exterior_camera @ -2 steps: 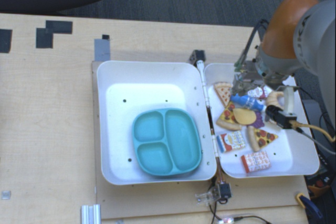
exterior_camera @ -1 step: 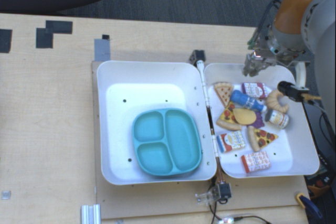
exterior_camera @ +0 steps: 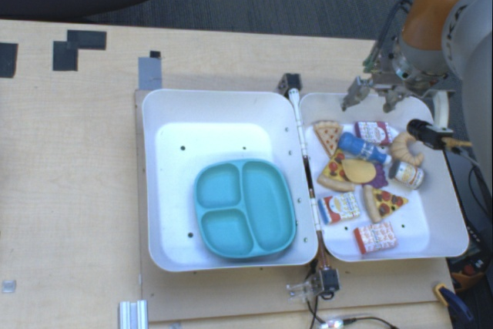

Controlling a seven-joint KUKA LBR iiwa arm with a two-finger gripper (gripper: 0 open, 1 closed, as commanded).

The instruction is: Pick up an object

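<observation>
The right bin [exterior_camera: 439, 231] holds several toy foods. Among them are a pizza slice [exterior_camera: 327, 136], a blue bottle [exterior_camera: 362, 147], a yellow oval piece [exterior_camera: 357, 170], a tan pastry [exterior_camera: 407, 147], a small can [exterior_camera: 407, 175] and a red-and-white carton [exterior_camera: 375, 236]. My gripper [exterior_camera: 373, 98] hangs above the far edge of this bin, just beyond the foods. Its fingers are open and nothing is between them.
The left bin [exterior_camera: 166, 166] contains a blue divided plate [exterior_camera: 245, 208]. More food pieces lie in the right bin: another carton [exterior_camera: 340, 207], a pizza slice [exterior_camera: 384, 203] and a white-and-red packet [exterior_camera: 373, 132]. A divider rail [exterior_camera: 302, 150] separates the bins.
</observation>
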